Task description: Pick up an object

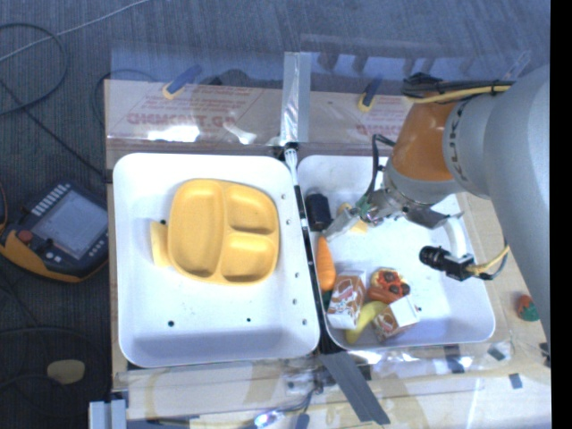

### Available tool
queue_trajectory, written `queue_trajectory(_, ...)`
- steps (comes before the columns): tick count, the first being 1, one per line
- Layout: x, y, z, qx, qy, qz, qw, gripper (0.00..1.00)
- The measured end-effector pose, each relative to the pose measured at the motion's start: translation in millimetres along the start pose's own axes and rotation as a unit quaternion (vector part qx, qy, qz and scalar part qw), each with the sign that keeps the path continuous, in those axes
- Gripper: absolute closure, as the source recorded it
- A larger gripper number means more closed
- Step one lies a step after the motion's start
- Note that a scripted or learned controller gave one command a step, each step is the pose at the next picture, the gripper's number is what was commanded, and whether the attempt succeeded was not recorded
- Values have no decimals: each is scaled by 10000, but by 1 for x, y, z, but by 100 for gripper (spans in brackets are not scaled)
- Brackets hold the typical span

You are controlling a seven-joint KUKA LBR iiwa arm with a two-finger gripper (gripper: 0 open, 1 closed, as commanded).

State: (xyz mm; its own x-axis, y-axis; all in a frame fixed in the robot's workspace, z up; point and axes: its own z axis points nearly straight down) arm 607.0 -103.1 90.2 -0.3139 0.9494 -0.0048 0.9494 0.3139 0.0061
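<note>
My gripper [356,216] is low in the right bin [465,315], near its upper left part. It sits just right of a black object [317,210] and over a small yellow-green item that is mostly hidden beneath it. Below it lie an orange carrot [325,264], a red-and-white packet [346,294], a red-orange packet [389,284] and a yellow banana-like piece [362,319]. I see nothing clearly held.
The left bin [143,329] holds a yellow divided tray [223,231]. A black connector with a yellow cable [444,260] hangs over the right bin's right side. The arm's orange band [424,146] and grey body cover the bin's upper right. A handheld pendant [63,231] lies on the floor at left.
</note>
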Motion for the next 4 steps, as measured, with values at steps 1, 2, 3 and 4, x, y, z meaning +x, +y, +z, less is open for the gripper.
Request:
queue_trajectory(1,0,2,-11,-23,-6,-1,10000,100)
queue_trajectory(2,37,22,-94,30,20,-284,9996,100)
queue_trajectory(3,37,22,-93,35,20,-283,9996,0)
queue_trajectory(4,25,59,-93,38,16,47,10000,0)
